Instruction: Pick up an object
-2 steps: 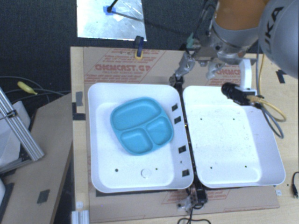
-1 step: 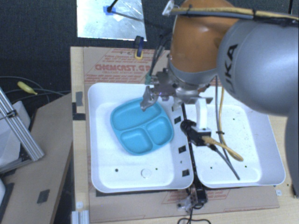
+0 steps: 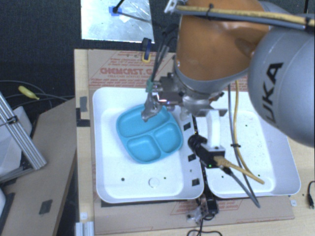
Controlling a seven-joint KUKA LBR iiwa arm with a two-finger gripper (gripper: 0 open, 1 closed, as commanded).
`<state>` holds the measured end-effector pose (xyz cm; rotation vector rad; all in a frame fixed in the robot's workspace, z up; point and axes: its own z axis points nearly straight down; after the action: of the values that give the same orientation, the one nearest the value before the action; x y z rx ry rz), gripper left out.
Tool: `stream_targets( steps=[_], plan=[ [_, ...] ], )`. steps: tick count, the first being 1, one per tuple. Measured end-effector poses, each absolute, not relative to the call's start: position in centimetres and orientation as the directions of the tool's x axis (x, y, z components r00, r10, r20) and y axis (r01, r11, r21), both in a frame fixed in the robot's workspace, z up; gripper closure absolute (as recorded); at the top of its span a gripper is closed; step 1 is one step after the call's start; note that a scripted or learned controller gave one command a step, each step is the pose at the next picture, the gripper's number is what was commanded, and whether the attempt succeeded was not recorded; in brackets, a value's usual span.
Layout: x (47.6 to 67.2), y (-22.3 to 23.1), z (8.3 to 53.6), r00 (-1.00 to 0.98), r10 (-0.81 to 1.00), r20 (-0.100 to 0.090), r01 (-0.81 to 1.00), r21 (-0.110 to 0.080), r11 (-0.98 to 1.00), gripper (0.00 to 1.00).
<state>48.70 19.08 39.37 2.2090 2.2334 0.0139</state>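
A blue divided plate with three compartments lies tilted in the left white bin. My gripper hangs over the plate's far edge, its metal tips close to or touching the large back compartment. The bulky orange and grey arm looms above and hides the back of both bins. Nothing shows between the fingers, and the wrist blocks a clear look at them.
The right white bin sits beside the left one, with a yellow cable draped across it. A cardboard sheet lies under both bins. A metal frame stands at the far left.
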Motion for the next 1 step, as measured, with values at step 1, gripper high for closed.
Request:
stream_targets(
  steps=[1],
  plan=[
    [48.67, 20.5, 43.68, -0.006, 1.0, 0.003, 1.0, 0.006, 0.006, 0.0]
  ],
)
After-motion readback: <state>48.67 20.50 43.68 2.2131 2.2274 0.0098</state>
